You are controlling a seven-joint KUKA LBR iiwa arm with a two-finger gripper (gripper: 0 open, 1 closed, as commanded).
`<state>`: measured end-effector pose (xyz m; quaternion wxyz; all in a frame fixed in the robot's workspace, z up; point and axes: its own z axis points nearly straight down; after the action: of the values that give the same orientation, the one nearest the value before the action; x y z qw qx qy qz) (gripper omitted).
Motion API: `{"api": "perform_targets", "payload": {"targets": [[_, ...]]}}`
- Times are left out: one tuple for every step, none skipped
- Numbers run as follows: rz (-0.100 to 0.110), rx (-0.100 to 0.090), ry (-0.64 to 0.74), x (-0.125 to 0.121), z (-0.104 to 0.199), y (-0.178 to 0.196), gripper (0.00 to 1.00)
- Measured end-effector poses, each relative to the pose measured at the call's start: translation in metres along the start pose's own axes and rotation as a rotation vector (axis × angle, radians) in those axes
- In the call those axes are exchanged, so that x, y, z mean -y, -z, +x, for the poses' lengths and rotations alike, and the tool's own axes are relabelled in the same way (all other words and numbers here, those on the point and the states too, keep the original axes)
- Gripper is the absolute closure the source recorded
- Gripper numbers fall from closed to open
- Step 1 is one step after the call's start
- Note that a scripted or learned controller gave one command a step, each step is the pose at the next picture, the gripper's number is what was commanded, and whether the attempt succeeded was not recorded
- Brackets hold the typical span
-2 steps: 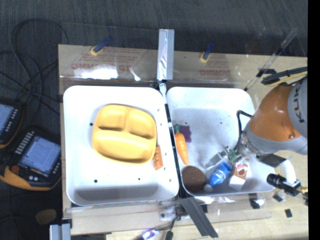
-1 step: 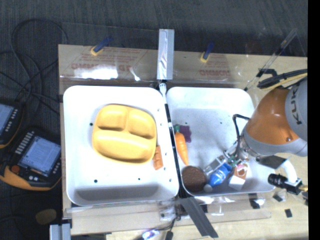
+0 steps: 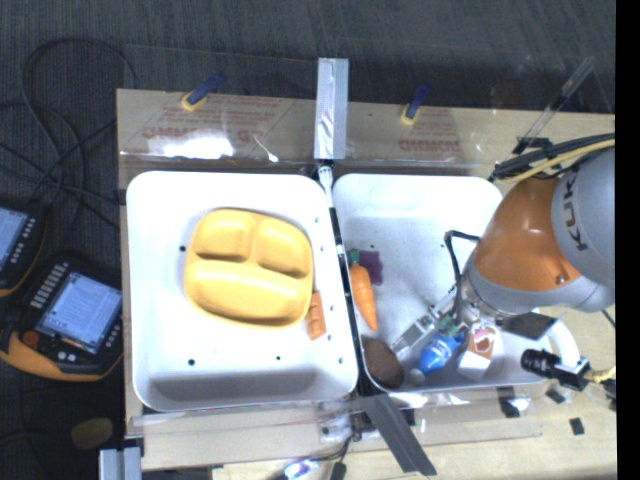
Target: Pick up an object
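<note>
On the counter (image 3: 470, 128) two shallow white bins sit side by side. The left bin (image 3: 150, 268) holds a yellow compartment tray (image 3: 250, 265) turned upside down, with a small orange piece (image 3: 316, 318) lying against its right edge, close to the wall shared by the two bins. The right bin (image 3: 420, 203) holds the clutter: an orange carrot (image 3: 363, 296) lies along its left side, a small purple item (image 3: 372, 263) sits just above and beside the carrot, and a dark brown rounded object (image 3: 382, 360) rests in the lower left corner. The grey arm with its orange band (image 3: 520, 243) reaches in from the right and bends down into the lower part of this bin. Its gripper (image 3: 437, 340) is low among the objects, right over a blue item (image 3: 438, 354), with a white box bearing a red mark (image 3: 481, 343) just to the right. The metal parts blur into the clutter here, so whether the gripper is spread, closed, or gripping anything cannot be told. Two handheld control pendants (image 3: 70, 313) lie on the dark floor to the left of the counter, with black cables (image 3: 70, 68) looping above them.
</note>
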<state>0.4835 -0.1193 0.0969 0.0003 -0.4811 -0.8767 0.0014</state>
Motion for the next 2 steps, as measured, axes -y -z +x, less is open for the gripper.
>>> {"api": "perform_targets", "payload": {"targets": [[-0.009,0.007,0.003,-0.060,-0.028,-0.007,0.00],[-0.009,0.011,0.001,0.023,-0.043,-0.007,0.00]]}}
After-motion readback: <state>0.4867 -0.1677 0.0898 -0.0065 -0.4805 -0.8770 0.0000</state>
